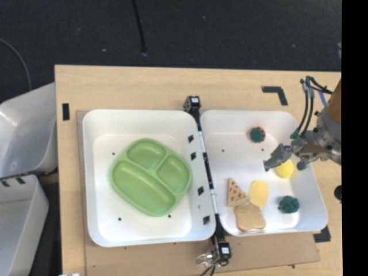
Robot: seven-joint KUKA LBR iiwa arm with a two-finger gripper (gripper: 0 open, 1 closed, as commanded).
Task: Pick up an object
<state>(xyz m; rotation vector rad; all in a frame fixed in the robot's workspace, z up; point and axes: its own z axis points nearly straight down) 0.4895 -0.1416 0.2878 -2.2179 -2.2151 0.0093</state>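
Observation:
My gripper (288,160) hangs over the right part of the right bin (230,125), with its fingers spread open. A small round yellow toy (284,169) lies in the bin just below and between the fingertips; I cannot tell whether they touch it. Other toy foods lie in the same bin. A red-and-green ball (257,134) sits at the back and a pizza slice (234,192) near the front left. Beside the slice is a yellow oval piece (259,193), with a tan toast slice (249,218) at the front and a dark green clump (288,204) at the front right.
The left bin (98,137) holds a green divided plate (150,176). A black clamp rail (202,165) runs between the bins. Cables (307,102) trail from the wrist at the right. A white box (23,131) stands off the bench at the left.

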